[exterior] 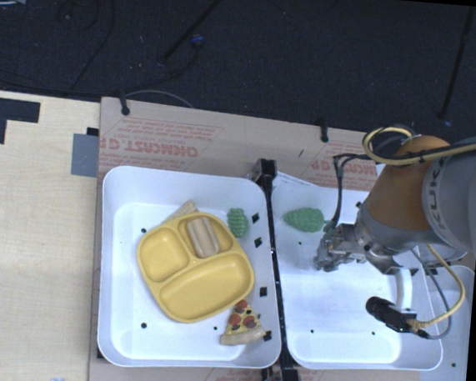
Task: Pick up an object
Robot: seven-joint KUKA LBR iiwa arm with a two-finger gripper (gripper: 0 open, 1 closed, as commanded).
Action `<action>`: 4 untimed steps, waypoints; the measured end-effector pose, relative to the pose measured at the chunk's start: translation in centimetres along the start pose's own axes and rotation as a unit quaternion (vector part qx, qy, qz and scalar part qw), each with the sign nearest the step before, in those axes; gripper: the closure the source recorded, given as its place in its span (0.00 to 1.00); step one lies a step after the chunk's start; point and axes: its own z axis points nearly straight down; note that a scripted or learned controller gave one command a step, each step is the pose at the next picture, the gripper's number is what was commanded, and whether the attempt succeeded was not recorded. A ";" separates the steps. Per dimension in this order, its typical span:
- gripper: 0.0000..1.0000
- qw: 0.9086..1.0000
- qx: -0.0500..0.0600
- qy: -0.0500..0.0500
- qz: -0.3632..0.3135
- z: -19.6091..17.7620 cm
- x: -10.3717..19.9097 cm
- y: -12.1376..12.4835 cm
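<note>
Gripper (329, 257) was seen low over the right bin (349, 343), toward its left wall. Nothing was seen between its fingers; their spread could not be told. A green leafy item (305, 219) lay just beside it, near the bin's far left corner. No pick was judged done; the grasp remained.

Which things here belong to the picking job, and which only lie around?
Job: gripper in the right bin; green leafy toy nearest it.

Lying about, left bin: yellow divided plate, hot dog, pizza slice, small green piece.
</note>
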 end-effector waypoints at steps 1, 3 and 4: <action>1.00 1.000 -0.004 -0.001 0.000 -6.0 -0.8 -0.3; 1.00 1.000 -0.004 -0.001 -0.003 -17.1 -0.1 0.2; 1.00 1.000 -0.001 0.000 -0.005 -17.0 4.6 -0.2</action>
